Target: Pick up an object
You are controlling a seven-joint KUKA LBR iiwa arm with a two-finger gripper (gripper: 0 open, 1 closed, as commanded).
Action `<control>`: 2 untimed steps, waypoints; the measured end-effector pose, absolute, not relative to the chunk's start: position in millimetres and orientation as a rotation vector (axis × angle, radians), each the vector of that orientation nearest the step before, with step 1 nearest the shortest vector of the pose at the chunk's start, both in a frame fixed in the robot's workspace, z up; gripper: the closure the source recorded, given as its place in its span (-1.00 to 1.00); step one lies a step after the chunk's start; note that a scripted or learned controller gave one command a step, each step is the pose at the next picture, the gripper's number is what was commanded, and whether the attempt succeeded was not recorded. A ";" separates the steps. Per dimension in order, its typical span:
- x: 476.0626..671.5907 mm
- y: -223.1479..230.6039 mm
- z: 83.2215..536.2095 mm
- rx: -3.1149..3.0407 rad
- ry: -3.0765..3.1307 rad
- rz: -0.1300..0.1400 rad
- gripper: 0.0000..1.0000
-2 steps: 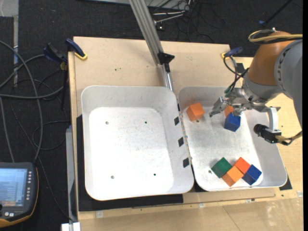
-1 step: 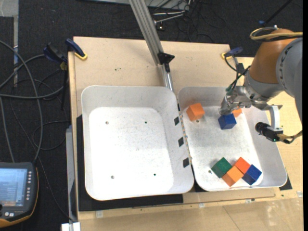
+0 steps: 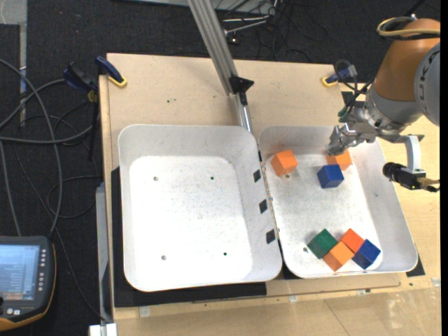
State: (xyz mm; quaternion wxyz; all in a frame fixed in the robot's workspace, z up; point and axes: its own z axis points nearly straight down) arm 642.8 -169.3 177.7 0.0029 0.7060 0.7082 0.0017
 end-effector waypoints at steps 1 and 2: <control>644.0 -169.4 212.7 2.214 2.221 0.005 1.00; 627.9 -114.9 208.6 2.214 2.231 0.001 1.00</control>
